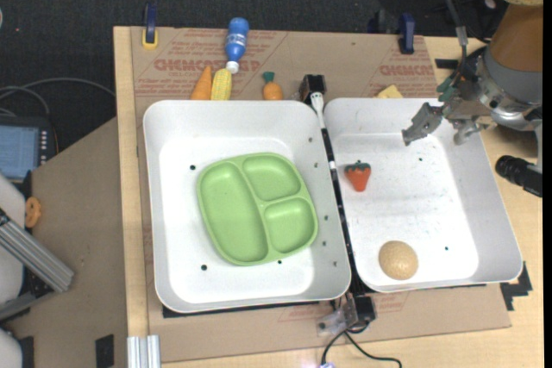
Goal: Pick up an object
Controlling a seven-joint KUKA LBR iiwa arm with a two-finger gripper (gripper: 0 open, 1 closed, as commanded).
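The tool [440,123] is seen poised over the right bin [466,211] near that bin's 1 o'clock corner, its two fingers spread apart with nothing between them. The arm [517,56] enters at 3 o'clock and is cut off by the frame edge, so its upper part cannot be made out. Inside the right bin, a small red strawberry-like toy [358,175] is set close to the left wall at 9 o'clock, well apart from the tool, while a tan round object [398,259] is placed toward 6 o'clock. The left bin [172,185] is occupied by a green divided plate [256,207] with three compartments. Beyond the bins at 12 o'clock, a blue-and-white bottle [235,41], a yellow corn cob [222,84] and a small carrot [272,88] are laid on the bench [362,56]; an orange item beside the corn is too small to identify.
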